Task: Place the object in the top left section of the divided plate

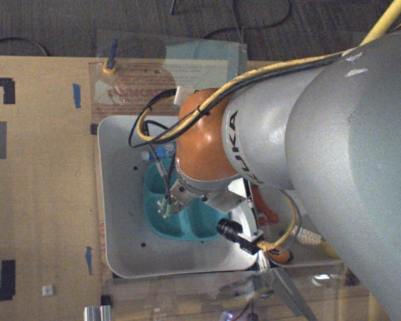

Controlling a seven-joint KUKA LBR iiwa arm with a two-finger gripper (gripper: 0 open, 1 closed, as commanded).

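A teal divided plate (155, 212) lies in the white bin (120, 179), with its right half hidden under the arm. My gripper (166, 206) hangs low over the plate's middle, beneath the orange wrist band (200, 142). I cannot make out any object between or under it. A small blue thing (162, 151) shows just above the plate, next to the wrist cables.
A red item (264, 209), an orange-and-dark piece (279, 253) and a cream item (310, 236) peek out beside the arm on the right. The grey arm covers the bin's right part. Bare wooden bench (40, 179) with tape marks lies to the left.
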